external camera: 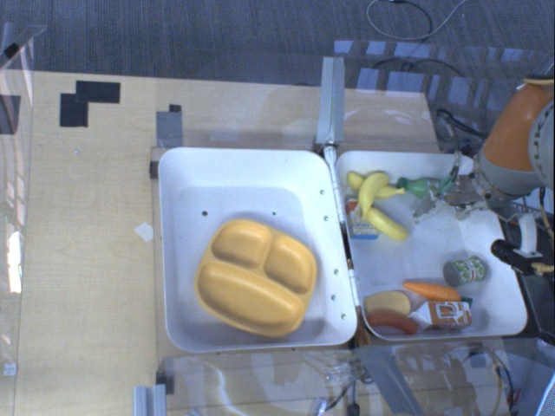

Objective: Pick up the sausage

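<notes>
A pale wooden worktop carries two shallow white bins side by side, with dark blue-grey carpet beyond it and a thin cable looped on that floor. The left bin holds a glossy yellow compartment tray with three rounded sections. The grey arm with its orange band reaches in from the right, wrist low over the far part of the right bin, and the metallic end effector points leftward; whether it is apart or together cannot be told. Just beside its tip lie a green bottle-like toy and smooth yellow bananas. Well toward the near edge from the end effector, the reddish sausage lies at the bin's near wall, touching a tan bun-like piece, beside a carton, an orange carrot and a small can.
</notes>
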Controlling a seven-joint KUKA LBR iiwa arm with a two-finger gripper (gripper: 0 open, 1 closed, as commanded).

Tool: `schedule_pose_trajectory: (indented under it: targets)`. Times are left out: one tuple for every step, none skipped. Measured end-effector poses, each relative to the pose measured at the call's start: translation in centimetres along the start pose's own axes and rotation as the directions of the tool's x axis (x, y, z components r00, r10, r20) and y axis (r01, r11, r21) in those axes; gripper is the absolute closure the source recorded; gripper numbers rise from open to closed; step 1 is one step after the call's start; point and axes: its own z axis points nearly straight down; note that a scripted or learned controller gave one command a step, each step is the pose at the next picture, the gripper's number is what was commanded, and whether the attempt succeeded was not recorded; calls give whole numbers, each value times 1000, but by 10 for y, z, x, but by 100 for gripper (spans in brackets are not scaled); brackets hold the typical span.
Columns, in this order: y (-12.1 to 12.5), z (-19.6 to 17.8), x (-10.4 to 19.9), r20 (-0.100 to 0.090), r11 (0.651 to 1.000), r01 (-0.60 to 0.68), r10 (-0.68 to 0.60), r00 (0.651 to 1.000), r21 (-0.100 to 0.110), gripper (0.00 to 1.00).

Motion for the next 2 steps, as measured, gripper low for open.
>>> schedule_pose_trajectory:
  targets:
    - [-1,0,2,0,997,-82,82,997,2,0]
    - [-10,0,4,1,993,-119,119,993,0,0]
